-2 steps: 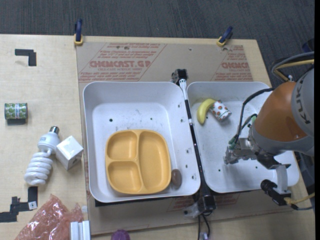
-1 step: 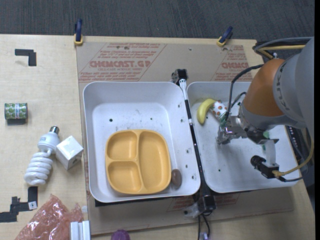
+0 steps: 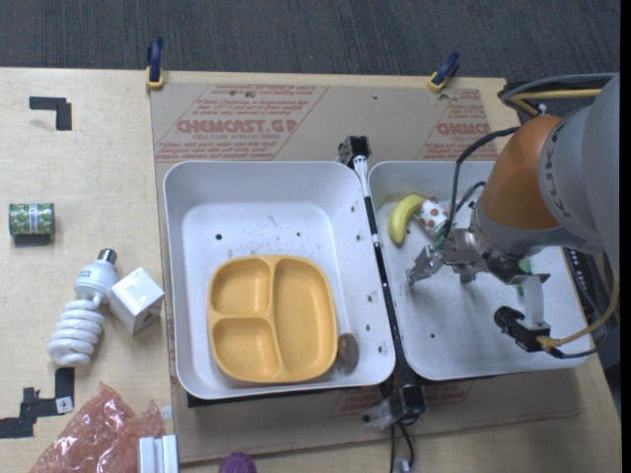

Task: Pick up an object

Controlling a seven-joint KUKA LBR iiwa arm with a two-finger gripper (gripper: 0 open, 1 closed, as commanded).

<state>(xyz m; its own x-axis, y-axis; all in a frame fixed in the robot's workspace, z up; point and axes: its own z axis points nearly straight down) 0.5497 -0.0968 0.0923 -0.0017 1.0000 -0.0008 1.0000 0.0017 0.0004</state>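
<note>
A yellow banana (image 3: 401, 218) lies at the back left of the right bin (image 3: 444, 348). A small white and red object (image 3: 432, 216) touches its right side. My gripper (image 3: 441, 263) hangs over the middle of the right bin, just in front of the banana and a little to its right. Nothing is visibly held in it. The grey arm with its orange band (image 3: 521, 180) covers the bin's right part. In the left bin (image 3: 187, 225) sits a yellow divided plate (image 3: 272, 318), with a small brown object (image 3: 347, 351) by its front right corner.
On the bench left of the bins lie a spiral light bulb (image 3: 81, 311), a white cube (image 3: 137, 300), a green can (image 3: 32, 220) and a red mesh bag (image 3: 89, 434). Blue clamps (image 3: 155, 62) hold the board at the back. A black cable (image 3: 532, 333) trails from the wrist.
</note>
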